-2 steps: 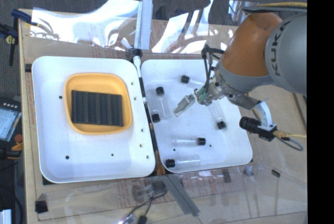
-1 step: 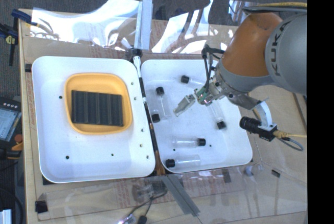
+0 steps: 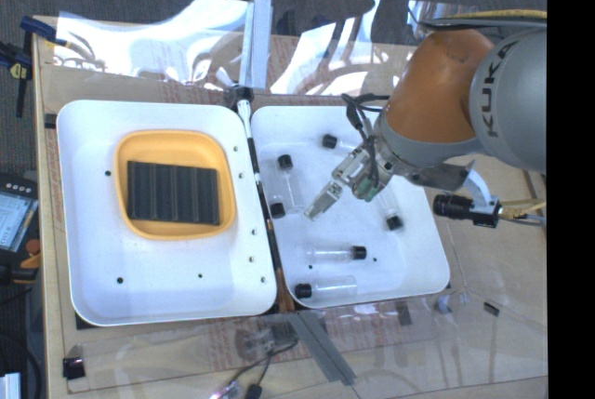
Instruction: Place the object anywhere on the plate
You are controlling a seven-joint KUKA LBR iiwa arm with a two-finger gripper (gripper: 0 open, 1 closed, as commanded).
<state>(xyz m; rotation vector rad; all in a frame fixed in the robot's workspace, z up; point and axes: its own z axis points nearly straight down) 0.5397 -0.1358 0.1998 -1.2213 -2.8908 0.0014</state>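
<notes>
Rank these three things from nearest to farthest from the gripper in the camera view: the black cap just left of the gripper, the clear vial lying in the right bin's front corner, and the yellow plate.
1. Black cap, just left of the gripper, in the right bin.
2. Clear vial, at that bin's front, below the gripper.
3. Yellow plate, in the left bin.

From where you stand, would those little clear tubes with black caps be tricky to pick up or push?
Probably. The capped tube lies on its side in the right bin, so a nudge would likely roll it. Its clear, glossy wall looks slippery. It seems small and light, so the gripper could easily knock it aside.
</notes>
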